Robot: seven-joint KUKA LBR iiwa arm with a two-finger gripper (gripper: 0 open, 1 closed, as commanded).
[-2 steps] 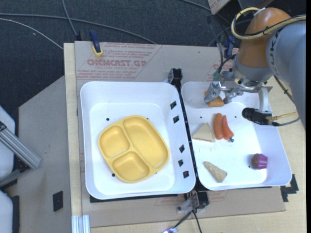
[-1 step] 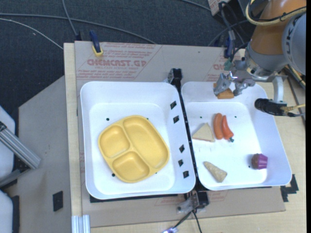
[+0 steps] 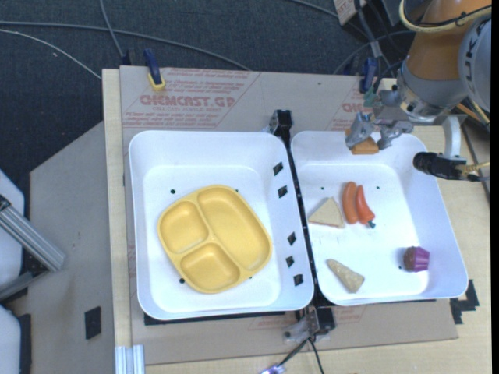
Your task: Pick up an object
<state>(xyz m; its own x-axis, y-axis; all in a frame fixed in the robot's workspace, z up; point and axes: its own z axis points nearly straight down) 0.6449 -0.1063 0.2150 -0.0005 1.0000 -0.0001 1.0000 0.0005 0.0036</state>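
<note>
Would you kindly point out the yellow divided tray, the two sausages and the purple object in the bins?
yellow divided tray (image 3: 214,238): camera view, on the ridge where its three compartments meet.
two sausages (image 3: 357,203): camera view, between the pair, mid-length.
purple object (image 3: 416,259): camera view, on its purple body.

The arm (image 3: 460,29) is cut off by the frame's edge at 2 o'clock. A small orange object (image 3: 365,149) is partly hidden beneath the tool (image 3: 373,135); its identity cannot be determined. Whether it is gripped cannot be determined.
</note>
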